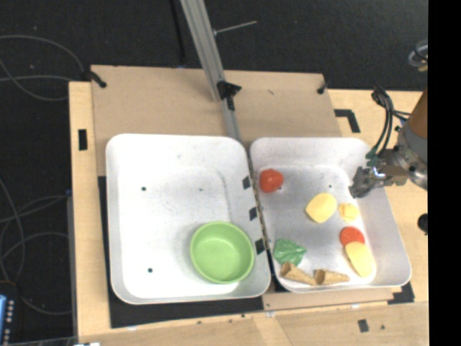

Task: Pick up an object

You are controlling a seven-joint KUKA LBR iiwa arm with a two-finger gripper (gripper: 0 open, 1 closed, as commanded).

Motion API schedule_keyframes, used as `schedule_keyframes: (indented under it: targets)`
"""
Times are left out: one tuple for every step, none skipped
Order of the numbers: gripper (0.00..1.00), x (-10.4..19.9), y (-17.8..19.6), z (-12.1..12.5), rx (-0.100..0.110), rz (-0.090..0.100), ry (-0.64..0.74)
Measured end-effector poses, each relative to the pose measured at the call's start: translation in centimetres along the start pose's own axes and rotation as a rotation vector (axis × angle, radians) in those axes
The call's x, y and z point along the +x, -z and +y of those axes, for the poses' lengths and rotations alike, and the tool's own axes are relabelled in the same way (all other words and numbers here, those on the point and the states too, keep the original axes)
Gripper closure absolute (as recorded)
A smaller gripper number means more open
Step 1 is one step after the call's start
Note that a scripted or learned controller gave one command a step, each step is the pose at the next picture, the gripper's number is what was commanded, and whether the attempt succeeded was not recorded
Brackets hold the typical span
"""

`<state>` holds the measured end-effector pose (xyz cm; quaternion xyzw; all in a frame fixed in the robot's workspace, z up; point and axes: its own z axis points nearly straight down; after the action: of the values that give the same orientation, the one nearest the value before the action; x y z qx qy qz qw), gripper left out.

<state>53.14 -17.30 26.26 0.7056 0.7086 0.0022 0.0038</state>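
One green bowl (222, 251); two bins (173, 150).

bowl (222, 251) in left bin (144, 164), toys in right bin (302, 153)

A grey metal pole (205, 45) slants across the bench's (288, 92) far edge; black cables (29, 71) lie beyond its left edge.

A tan worktop (295, 99) carries two shallow white bins side by side, their inner rims touching: the left bin (144, 171) and the right bin (302, 153). A dark mat (115, 305) shows beneath their near edges (black corner marks dot the board), and a grey metal post (205, 42) rises slantwise behind the bins.
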Motion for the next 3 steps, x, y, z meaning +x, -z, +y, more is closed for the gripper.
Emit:
schedule_keyframes:
  targets:
    - [1.00, 0.0, 0.1, 0.1, 0.006, 0.002, 0.002]
    - [1.00, 4.5, 0.5, 0.4, 0.007, 0.004, 0.003]
    - [1.00, 9.8, -0.7, -0.2, 0.008, 0.002, 0.002]
